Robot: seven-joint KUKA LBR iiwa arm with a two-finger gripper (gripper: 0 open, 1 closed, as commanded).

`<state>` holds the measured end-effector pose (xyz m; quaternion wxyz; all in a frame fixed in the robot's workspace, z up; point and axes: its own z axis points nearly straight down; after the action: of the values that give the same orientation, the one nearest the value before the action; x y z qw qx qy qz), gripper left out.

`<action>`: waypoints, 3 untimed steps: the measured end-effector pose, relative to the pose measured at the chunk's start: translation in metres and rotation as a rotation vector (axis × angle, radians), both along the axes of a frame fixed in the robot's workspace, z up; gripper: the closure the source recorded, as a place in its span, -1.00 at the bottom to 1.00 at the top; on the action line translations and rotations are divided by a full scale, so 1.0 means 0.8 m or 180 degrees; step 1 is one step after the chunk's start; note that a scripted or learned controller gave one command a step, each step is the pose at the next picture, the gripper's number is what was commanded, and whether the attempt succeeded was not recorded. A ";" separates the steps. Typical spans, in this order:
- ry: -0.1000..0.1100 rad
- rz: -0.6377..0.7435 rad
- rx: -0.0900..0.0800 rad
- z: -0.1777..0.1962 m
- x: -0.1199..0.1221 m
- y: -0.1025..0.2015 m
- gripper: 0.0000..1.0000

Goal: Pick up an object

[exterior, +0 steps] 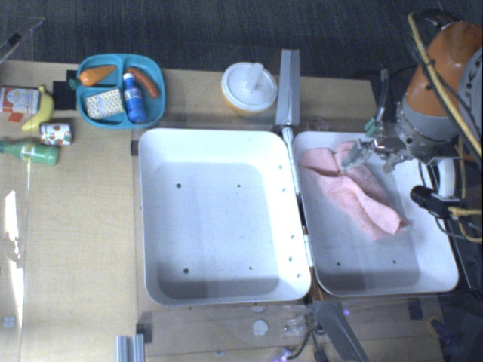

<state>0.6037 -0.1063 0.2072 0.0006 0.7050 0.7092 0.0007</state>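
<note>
A pink cloth (353,192) lies crumpled in the right bin (392,274), stretching from its back left toward the middle right. My gripper (372,157) hangs over the cloth's upper right part, near the bin's back edge. Its two fingers are spread apart with nothing between them. The grey arm with its orange band (450,47) comes in from the upper right.
The left bin (219,217) stands beside the right one. Behind the bins are a white lidded cup (249,87) and a blue divided tray (121,90) with toy food. A banana (39,110), a small can (55,133) and a green bottle (30,152) lie at the far left.
</note>
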 end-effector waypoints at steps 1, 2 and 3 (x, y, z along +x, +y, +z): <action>-0.0016 -0.0221 -0.0004 -0.140 0.003 -0.088 -1.00; -0.0019 0.0484 -0.0013 -0.148 0.085 -0.077 -1.00; -0.0039 0.1645 -0.0016 -0.146 -0.017 -0.029 -1.00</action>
<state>0.5897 -0.1294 0.0907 0.0065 0.5003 0.8658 0.0033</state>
